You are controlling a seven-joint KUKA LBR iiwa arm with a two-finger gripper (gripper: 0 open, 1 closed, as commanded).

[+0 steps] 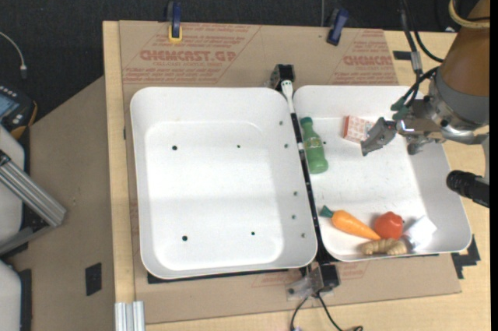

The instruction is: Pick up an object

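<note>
Nearest, on the cardboard-covered surface (124, 259): a black clip (323, 276) at the front seam between the two white bins.

In the front corner of the right bin (389, 181): a knobbly tan root (385, 247) against the near wall. Just behind it, a red tomato-like ball (390, 224), close enough to look touching. To the left of that, an orange carrot (352, 224) with a green stub, lying slantwise, tip toward the root. To the right of the red ball, a scrap of white paper or plastic (422, 229), hard to tell from the bin floor.

Left bin (210, 181): a bare white floor with a few small dark holes.

Farther back in the right bin: a green bottle (314, 146) lying lengthwise along the wall shared with the left bin, cap toward the far side. To its right, a small red-and-white box (357, 128), flat on the floor.

Just right of that box, above the bin's middle: the end effector (372, 144), dark and angled down to the left, reaching in on the grey arm (459, 100) with its orange band. Spread or pressed together: cannot tell. Nothing seen in its grasp; near the box, contact not clear, well apart from the carrot and the rest.

Beyond the bins: a second black clip (282, 76) at the far seam, then two blue clamps (174, 18) on the far edge of the cardboard.
</note>
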